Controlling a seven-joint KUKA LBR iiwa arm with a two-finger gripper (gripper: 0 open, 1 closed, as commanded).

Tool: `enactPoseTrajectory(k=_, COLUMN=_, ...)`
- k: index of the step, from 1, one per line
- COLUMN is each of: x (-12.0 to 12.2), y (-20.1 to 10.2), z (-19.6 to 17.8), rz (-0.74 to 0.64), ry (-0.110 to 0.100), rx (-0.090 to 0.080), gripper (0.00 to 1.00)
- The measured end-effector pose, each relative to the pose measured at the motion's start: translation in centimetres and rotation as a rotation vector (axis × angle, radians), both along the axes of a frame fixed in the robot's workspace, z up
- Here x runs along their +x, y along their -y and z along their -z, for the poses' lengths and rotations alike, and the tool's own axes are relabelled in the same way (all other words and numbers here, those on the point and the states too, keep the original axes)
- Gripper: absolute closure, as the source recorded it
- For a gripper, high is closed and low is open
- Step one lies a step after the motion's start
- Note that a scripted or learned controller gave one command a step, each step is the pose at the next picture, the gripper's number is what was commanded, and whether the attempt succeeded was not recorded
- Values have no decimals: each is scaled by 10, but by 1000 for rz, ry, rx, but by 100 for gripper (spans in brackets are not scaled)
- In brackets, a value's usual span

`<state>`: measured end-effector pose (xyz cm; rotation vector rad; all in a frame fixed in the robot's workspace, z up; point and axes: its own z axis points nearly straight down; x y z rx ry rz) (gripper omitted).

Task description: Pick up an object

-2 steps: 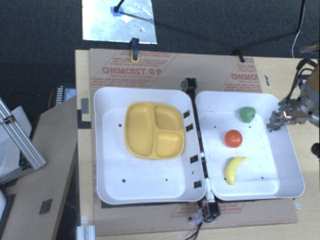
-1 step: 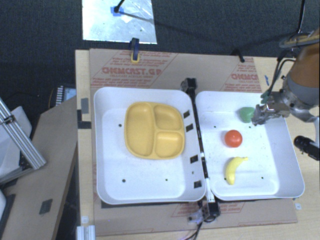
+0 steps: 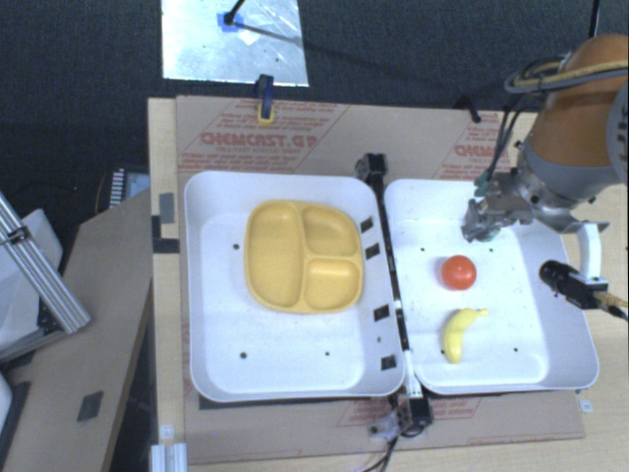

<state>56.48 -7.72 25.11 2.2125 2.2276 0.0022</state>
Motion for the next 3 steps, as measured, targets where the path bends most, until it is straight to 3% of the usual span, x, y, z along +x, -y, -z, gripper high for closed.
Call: enactPoseTrajectory(k=3, x=49, y=-139, z=-2, rz=0, ry=1, rx=1, gripper=100)
